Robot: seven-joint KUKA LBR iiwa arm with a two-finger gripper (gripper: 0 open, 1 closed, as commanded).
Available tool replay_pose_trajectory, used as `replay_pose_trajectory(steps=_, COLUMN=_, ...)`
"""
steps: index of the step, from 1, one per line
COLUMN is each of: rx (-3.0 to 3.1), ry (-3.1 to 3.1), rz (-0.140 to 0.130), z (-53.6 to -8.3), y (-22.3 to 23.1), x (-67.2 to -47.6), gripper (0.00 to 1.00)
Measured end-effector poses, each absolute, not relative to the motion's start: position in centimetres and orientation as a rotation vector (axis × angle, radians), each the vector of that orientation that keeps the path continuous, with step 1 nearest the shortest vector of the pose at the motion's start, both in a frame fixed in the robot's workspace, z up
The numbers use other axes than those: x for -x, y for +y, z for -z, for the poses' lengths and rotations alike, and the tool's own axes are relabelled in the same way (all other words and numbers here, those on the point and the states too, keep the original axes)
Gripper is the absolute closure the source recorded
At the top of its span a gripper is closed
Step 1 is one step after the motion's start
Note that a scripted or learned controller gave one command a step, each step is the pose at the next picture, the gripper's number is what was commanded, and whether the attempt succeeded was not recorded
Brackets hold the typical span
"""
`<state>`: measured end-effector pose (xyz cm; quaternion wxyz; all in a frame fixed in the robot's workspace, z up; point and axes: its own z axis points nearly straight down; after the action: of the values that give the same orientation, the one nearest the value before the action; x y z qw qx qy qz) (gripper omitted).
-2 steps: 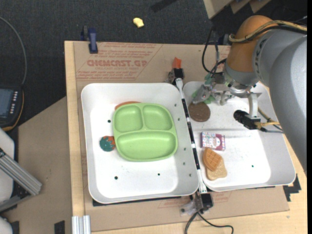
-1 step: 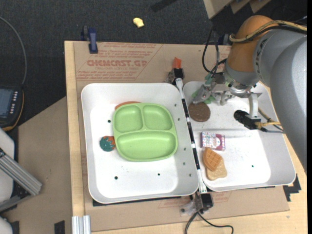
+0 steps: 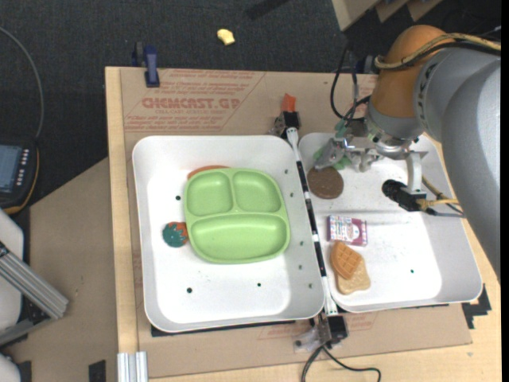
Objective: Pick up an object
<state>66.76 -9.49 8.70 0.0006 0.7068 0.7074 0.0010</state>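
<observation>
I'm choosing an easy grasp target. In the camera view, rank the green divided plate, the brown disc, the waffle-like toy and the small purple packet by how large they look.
1. Green divided plate, by far the largest.
2. Waffle-like toy.
3. Purple packet and brown disc: these two look alike in size, so I leave them unranked.

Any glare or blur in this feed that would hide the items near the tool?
Camera view: lighting is even and soft, with no strong glare on the right bin; the tool looks slightly soft against the white, while the brown disc, pink packet and waffle read clearly.
</observation>
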Motion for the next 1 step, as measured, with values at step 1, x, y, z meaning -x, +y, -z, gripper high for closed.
replay_pose_trajectory(steps=1, rx=-2.219, ry=2.22, rz=-0.001, z=-8.71, y=-9.39, x=-66.76, gripper=0.0)
